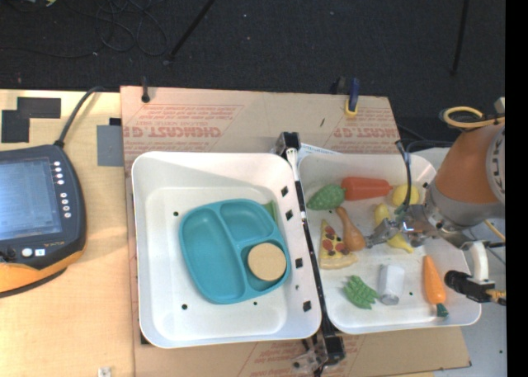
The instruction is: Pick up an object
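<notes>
Left of the gripper [394,231], just beside it, your drumstick [349,229] lies by the pizza slice [333,245]. It looks light, hard, slick plastic; grip its narrow shaft. I cannot tell the gripper's opening.

Tray [216,261] in left bin [157,243]; toy foods [346,239] in right bin [412,319].

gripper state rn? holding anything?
Two-finger metal gripper: low in the right white bin, beside the yellow toy banana; open or shut cannot be told, and no object visibly held.
</notes>
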Controlling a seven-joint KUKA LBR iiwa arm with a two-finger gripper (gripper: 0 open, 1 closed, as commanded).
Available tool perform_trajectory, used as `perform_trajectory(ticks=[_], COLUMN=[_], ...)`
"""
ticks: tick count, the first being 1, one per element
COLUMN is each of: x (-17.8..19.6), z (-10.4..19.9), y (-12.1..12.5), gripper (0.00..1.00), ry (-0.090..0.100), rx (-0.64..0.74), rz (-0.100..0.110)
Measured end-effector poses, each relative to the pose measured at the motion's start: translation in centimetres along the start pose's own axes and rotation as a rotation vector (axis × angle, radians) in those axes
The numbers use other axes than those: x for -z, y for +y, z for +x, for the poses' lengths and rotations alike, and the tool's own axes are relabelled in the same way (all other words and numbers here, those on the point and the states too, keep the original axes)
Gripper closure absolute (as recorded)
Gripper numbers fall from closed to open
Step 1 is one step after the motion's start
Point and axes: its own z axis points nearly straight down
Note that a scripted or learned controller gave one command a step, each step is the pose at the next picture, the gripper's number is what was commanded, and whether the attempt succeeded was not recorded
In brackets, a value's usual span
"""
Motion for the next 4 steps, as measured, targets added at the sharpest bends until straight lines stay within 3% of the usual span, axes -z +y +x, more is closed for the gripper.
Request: perform_trajectory(ticks=[1, 2, 3, 4], x=[1.3, 7.3, 8.8, 10.4], z=[-0.2, 0.3, 10.8, 18.4], y=[0.0, -4.5, -7.8, -8.1], gripper=[1.00, 1.00, 1.00, 1.00], ry=[0.001, 0.001, 0.006, 0.001], rx=[-0.005, -0.002, 0.007, 0.005], rz=[0.001, -0.001, 0.003, 0.000])
